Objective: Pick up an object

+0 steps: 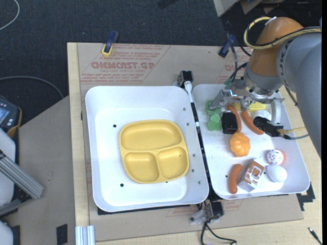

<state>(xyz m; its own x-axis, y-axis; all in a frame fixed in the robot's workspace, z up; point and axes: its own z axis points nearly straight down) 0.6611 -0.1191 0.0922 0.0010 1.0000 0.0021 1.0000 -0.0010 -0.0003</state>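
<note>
My gripper hangs low over the far end of the right bin, under the orange wrist band. Right beside it lie a green toy, a small black block and an orange-red sausage. A yellow piece shows just behind the gripper. Further forward sit an orange pumpkin-like toy, a speckled ball, a white egg, a small brown-and-white box and a second sausage. From above I cannot see anything held.
The left bin holds a yellow three-compartment plate in its middle. A raised rim divides the two bins. Cardboard covers the bench beyond the bins, with clamps at its far edge.
</note>
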